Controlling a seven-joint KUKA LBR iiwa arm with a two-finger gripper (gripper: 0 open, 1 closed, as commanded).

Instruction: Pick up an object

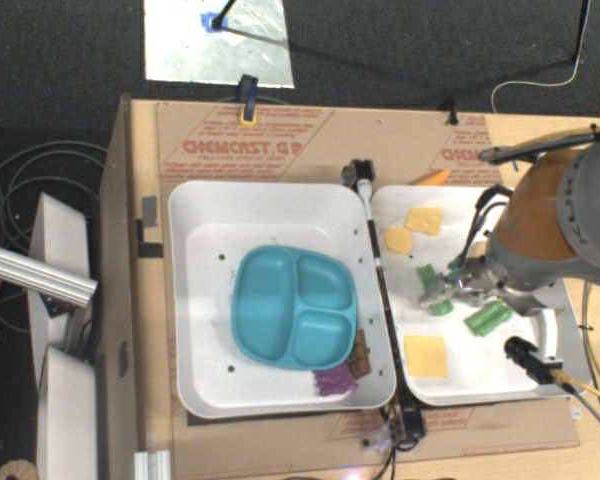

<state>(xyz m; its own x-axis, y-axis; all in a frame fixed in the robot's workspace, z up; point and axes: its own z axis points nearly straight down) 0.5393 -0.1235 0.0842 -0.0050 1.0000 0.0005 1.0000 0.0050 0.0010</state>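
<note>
My gripper [438, 290] is low in the right bin [460, 383], reaching in from the right. Its metal fingertips sit right beside a small green piece [434, 304], but I cannot see whether they close on it. A larger green piece [487, 318] lies just right of it, under the wrist. A yellow square slice [426, 356] rests near the bin's front. Two yellow pieces [424, 220] [399, 240] lie toward the back of the same bin.
The left bin [195, 268] holds a teal divided plate [293, 306], with a purple piece [332, 381] and a brown piece [361, 358] at its front right corner. An orange piece [434, 178] lies on the cardboard behind the right bin.
</note>
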